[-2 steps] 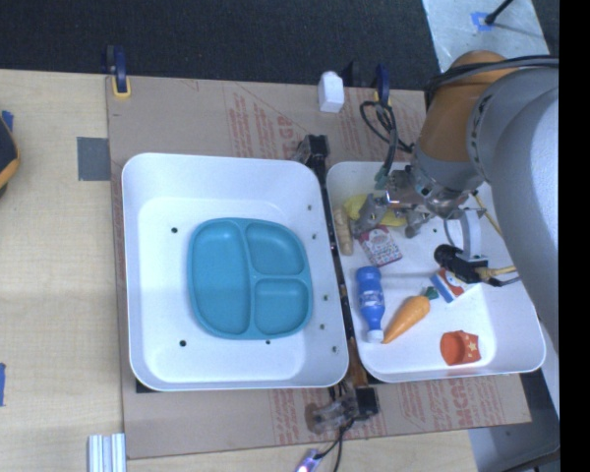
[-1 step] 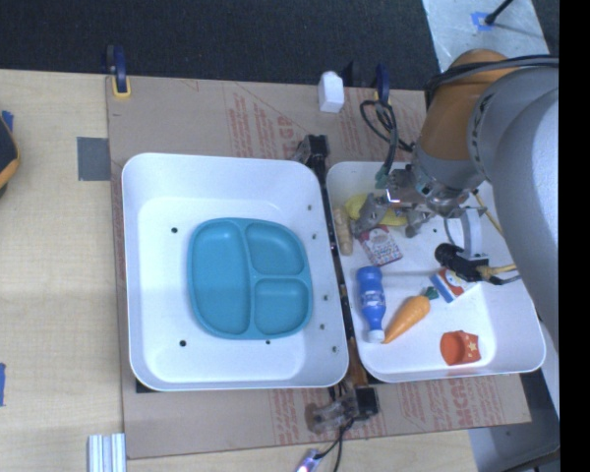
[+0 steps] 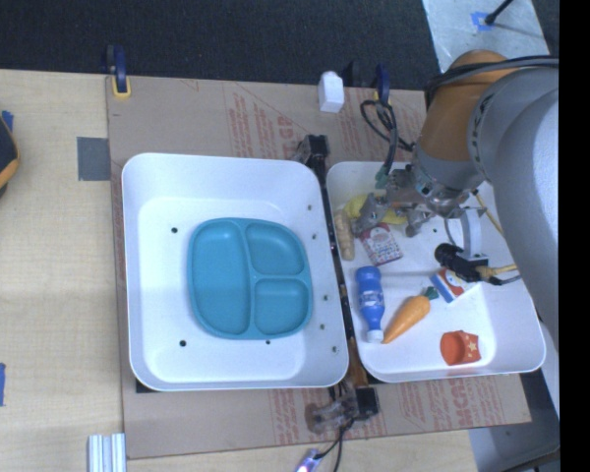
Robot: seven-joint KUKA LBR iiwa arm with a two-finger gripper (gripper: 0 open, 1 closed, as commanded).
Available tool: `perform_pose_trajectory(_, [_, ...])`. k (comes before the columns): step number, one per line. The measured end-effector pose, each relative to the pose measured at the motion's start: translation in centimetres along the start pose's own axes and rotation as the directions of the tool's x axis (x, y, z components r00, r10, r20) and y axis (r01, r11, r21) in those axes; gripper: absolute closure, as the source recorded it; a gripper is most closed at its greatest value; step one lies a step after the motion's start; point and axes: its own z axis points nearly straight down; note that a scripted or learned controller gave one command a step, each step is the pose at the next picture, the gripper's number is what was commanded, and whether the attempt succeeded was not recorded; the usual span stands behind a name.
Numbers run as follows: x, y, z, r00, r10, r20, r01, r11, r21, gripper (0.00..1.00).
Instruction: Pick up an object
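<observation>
My gripper (image 3: pixel 379 212) hangs low over the far left part of the right bin (image 3: pixel 506 347). It is right above a pink and white packet (image 3: pixel 383 249). A yellow piece (image 3: pixel 355 206) lies just to its left and a tan stick (image 3: pixel 344 236) rests along the bin's left wall. Nearer the front lie a blue bottle (image 3: pixel 369 301), an orange carrot (image 3: pixel 405 319) and a red block (image 3: pixel 459 347). A small red, white and blue piece (image 3: pixel 446 287) sits mid-bin. I see nothing lifted off the bin floor.
The left bin (image 3: pixel 157 264) holds a blue divided plate (image 3: pixel 250 276). The grey arm with its orange band (image 3: pixel 462 96) covers the right bin's far right corner. Clamps and cables sit at the seam between the bins, far and near.
</observation>
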Motion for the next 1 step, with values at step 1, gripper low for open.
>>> perform_pose_trajectory(1, [-0.01, -0.05, -1.02, 1.0, -0.005, 0.0, 0.005, 1.0, 0.002, 1.0])
